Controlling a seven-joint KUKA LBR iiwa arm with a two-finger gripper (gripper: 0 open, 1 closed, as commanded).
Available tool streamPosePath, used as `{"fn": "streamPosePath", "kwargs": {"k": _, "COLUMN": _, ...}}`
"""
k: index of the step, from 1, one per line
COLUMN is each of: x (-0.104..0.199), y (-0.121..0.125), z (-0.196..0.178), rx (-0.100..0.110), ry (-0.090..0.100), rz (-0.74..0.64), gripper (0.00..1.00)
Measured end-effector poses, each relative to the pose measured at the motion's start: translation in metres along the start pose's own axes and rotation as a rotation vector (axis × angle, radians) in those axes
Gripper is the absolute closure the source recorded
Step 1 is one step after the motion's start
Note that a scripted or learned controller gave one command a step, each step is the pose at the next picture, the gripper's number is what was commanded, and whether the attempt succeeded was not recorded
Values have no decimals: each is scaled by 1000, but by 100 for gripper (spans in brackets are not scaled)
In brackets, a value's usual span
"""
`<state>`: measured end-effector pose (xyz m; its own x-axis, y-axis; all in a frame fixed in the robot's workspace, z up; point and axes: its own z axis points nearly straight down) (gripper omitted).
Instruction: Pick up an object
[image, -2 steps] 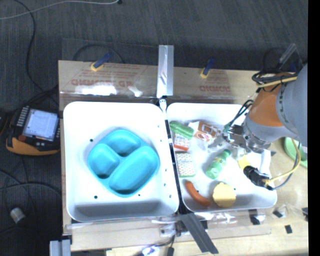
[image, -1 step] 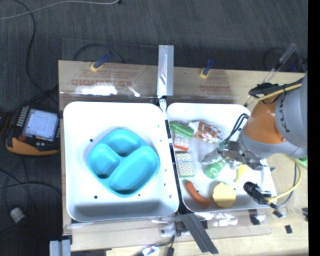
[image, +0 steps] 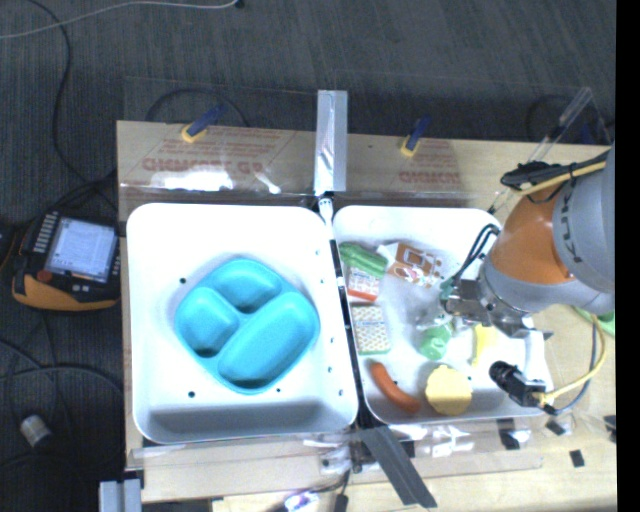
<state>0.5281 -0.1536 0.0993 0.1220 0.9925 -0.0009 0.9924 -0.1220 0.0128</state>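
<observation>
The right bin holds several small items. A green packet and an orange-and-white packet lie at the back, with a mesh-patterned packet left of centre. A brown sausage and a yellow block lie at the front, with a yellow piece to the right. My gripper reaches down in the bin's middle right, just above a green object and a clear wrapper beside it. The arm's orange band is behind it.
The left bin holds a blue divided plate. A metal divider post stands at the back between the bins. A handheld screen device lies left of the bench. Cables and a black fitting hang by the right bin's front right corner.
</observation>
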Motion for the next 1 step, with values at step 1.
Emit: {"fn": "streamPosePath", "kwargs": {"k": 1, "x": 10, "y": -13, "z": -155, "rx": 16, "ry": -4, "rz": 156, "gripper": 100}}
